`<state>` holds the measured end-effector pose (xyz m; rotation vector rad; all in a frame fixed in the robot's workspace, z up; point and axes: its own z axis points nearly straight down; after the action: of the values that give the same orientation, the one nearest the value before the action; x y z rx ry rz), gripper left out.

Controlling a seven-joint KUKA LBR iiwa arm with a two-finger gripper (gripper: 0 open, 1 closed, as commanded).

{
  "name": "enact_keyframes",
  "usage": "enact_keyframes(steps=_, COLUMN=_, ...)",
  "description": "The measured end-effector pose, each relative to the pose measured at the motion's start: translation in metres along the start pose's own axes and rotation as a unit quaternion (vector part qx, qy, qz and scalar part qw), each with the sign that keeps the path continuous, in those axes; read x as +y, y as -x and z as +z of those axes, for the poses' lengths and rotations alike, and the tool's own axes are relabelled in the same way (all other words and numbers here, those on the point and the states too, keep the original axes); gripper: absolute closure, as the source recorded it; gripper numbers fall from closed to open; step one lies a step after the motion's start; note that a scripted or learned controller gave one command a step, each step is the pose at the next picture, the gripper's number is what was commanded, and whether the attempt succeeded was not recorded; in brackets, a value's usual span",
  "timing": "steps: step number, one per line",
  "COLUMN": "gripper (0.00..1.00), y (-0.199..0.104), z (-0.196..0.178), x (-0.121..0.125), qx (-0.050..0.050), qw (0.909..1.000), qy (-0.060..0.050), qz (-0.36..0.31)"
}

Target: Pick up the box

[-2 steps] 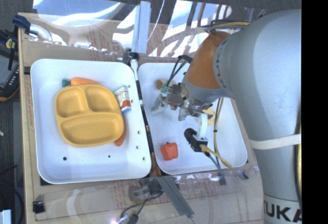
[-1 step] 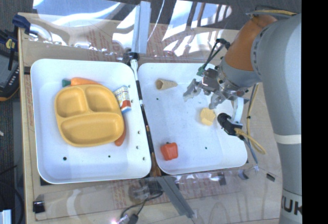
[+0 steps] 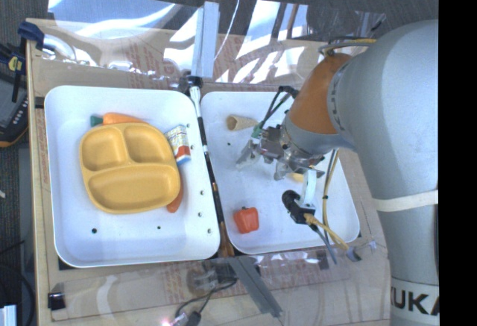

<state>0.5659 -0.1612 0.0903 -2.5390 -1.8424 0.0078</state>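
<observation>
The grey arm [image 3: 387, 116], smooth and rounded with an orange band above its wrist, reaches from the right over the right bin [image 3: 339, 239]. Its gripper [image 3: 262, 159] hangs low above the middle of that bin, a cluster of dull metal parts with thin fingers [image 3: 246, 157] pointing left and down. The fingers look spread apart with bare white floor between them, and nothing sits in the gap. Black and yellow cables [image 3: 317, 216] loop down from the wrist toward the bin's front right corner.

Both bins are shallow, glossy white plastic with rounded corners. In the right one, a small tan cone-shaped piece [image 3: 240, 122] lies near the back, and a chunky red-orange block [image 3: 247, 219] with soft edges sits near the front left.

The box [image 3: 178, 144] is in the left bin [image 3: 119, 246], well apart from the gripper. It is a small printed carton, white with red and blue patches, resting against the right edge of a yellow tray [image 3: 129, 167]. The tray is matte plastic with three rounded compartments. An orange carrot-like piece [image 3: 123, 119] with a green tip pokes out behind the tray, and another orange sliver [image 3: 174, 205] shows at its front right corner.
</observation>
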Motion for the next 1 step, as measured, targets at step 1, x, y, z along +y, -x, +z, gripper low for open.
enact_keyframes(steps=1, gripper=0.0, y=0.0314, z=-0.0735, x=0.0197, qx=0.0, qw=0.9897, qy=0.003, qz=-0.143)
